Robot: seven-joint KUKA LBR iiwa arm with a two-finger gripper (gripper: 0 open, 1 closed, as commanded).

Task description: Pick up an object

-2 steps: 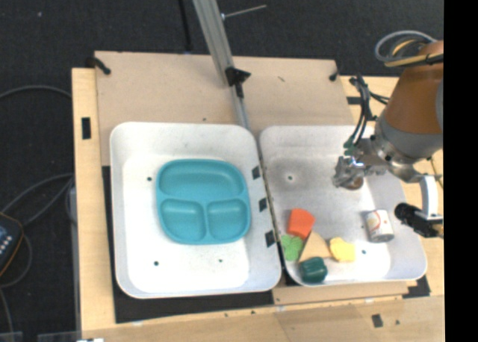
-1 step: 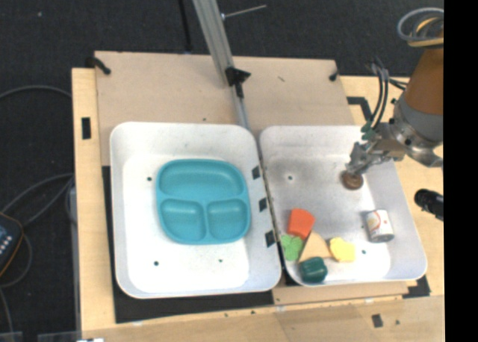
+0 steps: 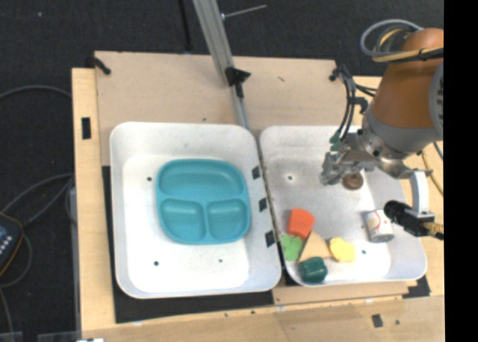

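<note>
Overhead, two shallow white bins sit side by side on the bench. The left bin (image 3: 134,146) holds one item: a teal divided plate (image 3: 202,201) with three compartments, lying flat near its centre. The right bin (image 3: 299,150) serves as landmark for the rest.

Count in the right bin: six small objects. One orange block (image 3: 301,222) lies at the bin's lower middle. One light green piece (image 3: 291,246) sits just below and left of the orange block, close to the bin's left wall. One tan wedge (image 3: 317,246) lies right beside the green piece. One dark green block (image 3: 314,269) sits at the bin's bottom edge, under the wedge. One yellow piece (image 3: 343,249) lies just right of the wedge. One small white cylinder (image 3: 377,225) with a dark band lies on its side near the bin's right wall.

One gripper (image 3: 340,172) hangs over the upper right part of the right bin, above bare bin floor. Whether the jaws are open or closed cannot be told from this angle; nothing is seen between them.

The orange block, nearest of the cluster, lies below and left of the gripper, apart from it. The white cylinder lies below and right, also apart.
</note>
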